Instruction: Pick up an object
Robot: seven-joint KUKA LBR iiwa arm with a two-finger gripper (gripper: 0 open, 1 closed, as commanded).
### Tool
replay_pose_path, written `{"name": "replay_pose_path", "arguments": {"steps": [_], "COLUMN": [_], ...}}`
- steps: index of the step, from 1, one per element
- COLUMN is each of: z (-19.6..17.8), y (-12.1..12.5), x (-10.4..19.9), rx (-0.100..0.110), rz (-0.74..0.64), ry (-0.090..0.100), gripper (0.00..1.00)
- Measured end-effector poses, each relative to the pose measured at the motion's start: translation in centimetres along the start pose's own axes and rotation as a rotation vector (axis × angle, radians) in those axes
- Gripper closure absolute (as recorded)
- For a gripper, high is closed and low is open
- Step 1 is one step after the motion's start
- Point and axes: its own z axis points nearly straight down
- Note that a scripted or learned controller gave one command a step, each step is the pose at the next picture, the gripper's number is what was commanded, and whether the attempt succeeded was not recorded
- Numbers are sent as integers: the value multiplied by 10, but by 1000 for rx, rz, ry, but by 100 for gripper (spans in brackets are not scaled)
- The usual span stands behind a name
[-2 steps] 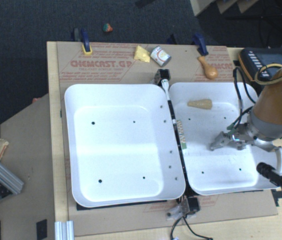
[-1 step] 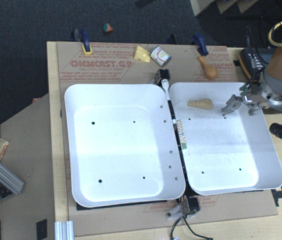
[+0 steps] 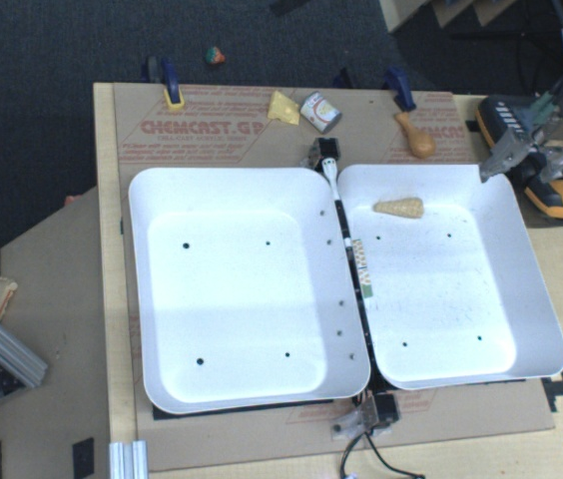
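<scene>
Right bin (image 3: 539, 277): tan cone (image 3: 399, 208) lies flat near the far wall, touching no wall, open floor all round it. Left bin (image 3: 138, 267): bare floor. My gripper (image 3: 509, 156) sits just outside the right bin's far right corner, well apart from the cone; open or closed, cannot tell. Behind the bins on the board: yellow wedge (image 3: 283, 109), small box (image 3: 319, 112).

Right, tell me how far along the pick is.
Nothing looks done yet. The tan cone-shaped piece lies untouched near the back of the right bin. In hand: the gripper sits at that bin's far right corner, outside its rim, with nothing visible between its fingers. Left to do: reach in over the piece, close on it and lift.
</scene>
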Motion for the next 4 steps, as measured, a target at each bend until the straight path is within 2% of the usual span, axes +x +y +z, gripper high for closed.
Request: {"name": "replay_pose_path", "arguments": {"steps": [1,2,3,4], "z": [-2,-91,-206,-199], "y": [0,-2,53,19], "x": [-2,-75,-50,1], "rx": [9,3,-3,17], "rz": [2,11,-1,1], "ry": [0,-5,-4,5], "gripper": [100,100,100,100]}}
